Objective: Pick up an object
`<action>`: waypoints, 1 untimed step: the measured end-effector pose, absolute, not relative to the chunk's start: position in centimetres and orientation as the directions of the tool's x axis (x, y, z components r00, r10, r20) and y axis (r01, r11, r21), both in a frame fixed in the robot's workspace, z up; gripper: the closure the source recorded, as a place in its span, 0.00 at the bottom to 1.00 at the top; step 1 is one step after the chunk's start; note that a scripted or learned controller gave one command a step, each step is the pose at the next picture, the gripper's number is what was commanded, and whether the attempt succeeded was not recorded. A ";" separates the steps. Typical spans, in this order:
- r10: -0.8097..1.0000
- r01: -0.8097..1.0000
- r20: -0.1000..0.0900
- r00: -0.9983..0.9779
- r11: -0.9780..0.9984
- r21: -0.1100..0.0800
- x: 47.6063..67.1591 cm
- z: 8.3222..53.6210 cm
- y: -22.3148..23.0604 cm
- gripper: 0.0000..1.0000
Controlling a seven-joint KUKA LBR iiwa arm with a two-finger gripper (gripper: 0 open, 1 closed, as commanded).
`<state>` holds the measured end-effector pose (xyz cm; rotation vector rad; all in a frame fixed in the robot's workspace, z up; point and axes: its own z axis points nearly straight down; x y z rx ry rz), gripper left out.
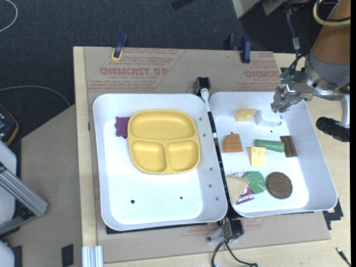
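My gripper (280, 105) hangs over the back of the right bin (317, 166), just above a small white object (269, 119). Whether anything is between the fingers is not visible. A pale yellow lump (245, 115) lies to the left of it. Further forward are an orange-brown wedge (232, 143), a green piece (269, 146) touching a small brown bar (288, 146), a yellow cube (257, 156), a brown round cookie (278, 184) and a green and white wrapper-like item (248, 184).
The left bin (111, 199) holds a yellow three-compartment plate (164, 141) with a purple object (120, 126) at its left edge. A black divider strip (211, 132) runs between the bins. Clamps (117, 53) sit at the board's back edge.
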<state>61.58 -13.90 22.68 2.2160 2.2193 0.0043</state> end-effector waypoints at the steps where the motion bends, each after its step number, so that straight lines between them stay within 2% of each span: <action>1: 1.000 1.000 0.002 -0.003 0.003 -0.004 60.2 21.8 -8.7 1.00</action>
